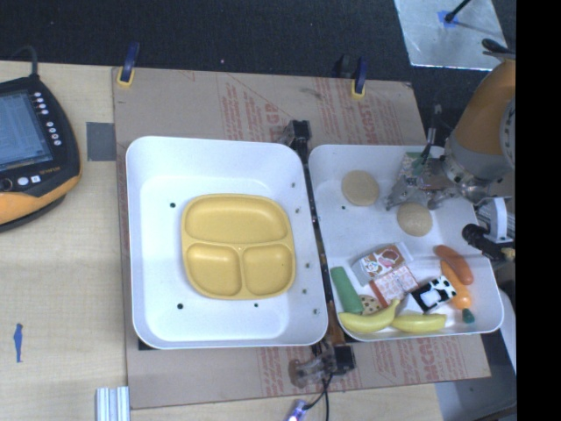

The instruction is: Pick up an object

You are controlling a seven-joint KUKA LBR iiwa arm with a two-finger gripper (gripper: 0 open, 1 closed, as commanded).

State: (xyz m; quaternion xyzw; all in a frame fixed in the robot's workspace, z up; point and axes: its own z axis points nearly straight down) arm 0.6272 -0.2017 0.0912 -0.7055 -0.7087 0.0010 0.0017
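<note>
My gripper (413,200) hangs in the far part of the right bin (326,202), its fingers spread open. Just in front of it lies a beige round lump (415,221), its top edge near the fingertips, with nothing held between them. A flat beige disc (359,188) lies to the gripper's left. Nearer the front of the bin are a red-and-white snack packet (387,270), an orange carrot-like piece (454,265), a green block (344,289), a black-and-white toy (429,296) and a yellow banana (391,323).
The left bin (149,305) holds a yellow divided plate (238,244). A teach pendant (31,147) lies on the bench at far left. Clamps (128,63) hold the cardboard sheet under both bins. The arm's orange band (486,112) rises at the right.
</note>
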